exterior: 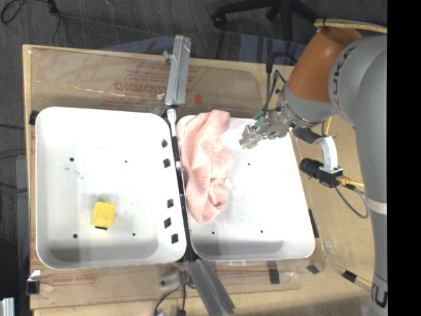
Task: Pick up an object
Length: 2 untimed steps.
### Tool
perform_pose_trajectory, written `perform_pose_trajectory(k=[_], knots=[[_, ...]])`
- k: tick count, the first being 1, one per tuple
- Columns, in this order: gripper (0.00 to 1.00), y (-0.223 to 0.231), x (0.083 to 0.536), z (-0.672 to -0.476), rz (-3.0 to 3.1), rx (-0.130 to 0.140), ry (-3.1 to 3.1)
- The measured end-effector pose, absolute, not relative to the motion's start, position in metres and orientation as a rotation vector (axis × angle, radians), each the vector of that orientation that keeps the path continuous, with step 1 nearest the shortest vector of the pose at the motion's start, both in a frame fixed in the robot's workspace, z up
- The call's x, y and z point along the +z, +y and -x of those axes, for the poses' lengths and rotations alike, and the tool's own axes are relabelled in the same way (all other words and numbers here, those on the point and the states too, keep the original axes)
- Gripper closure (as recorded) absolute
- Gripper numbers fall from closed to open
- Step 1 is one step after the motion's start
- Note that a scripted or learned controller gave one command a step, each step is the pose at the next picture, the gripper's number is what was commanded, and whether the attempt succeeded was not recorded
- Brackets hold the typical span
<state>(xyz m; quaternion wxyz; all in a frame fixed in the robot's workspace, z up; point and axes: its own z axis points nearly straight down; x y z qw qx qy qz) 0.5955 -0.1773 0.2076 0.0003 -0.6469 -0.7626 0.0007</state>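
Pink cloth (205, 168) crumpled along the left wall of the right bin (289, 239), long axis running from far edge to near edge; jaws (252, 135) poised just beside its upper end, grip state impossible to tell; yellow block (103, 214) in the left bin (52, 170).

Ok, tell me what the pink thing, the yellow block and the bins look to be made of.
Pink cloth: soft fabric, likely terry towel; it lies crumpled in folds with a matte, fuzzy look.
Yellow block: possibly foam or sponge; matte, slightly uneven faces, too small to be sure.
Bins: seemingly hard white plastic; smooth, faintly glossy, rounded moulded corners.
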Motion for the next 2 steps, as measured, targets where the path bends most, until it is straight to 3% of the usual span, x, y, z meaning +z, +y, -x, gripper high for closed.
perform_pose_trajectory(k=[1, 2], knots=[[1.00, -0.2083, 0.2132, -0.6564, 2.118, 0.002, -2.318], [1.00, -0.2079, 0.2081, -0.6575, 2.049, 0.001, -2.378]])
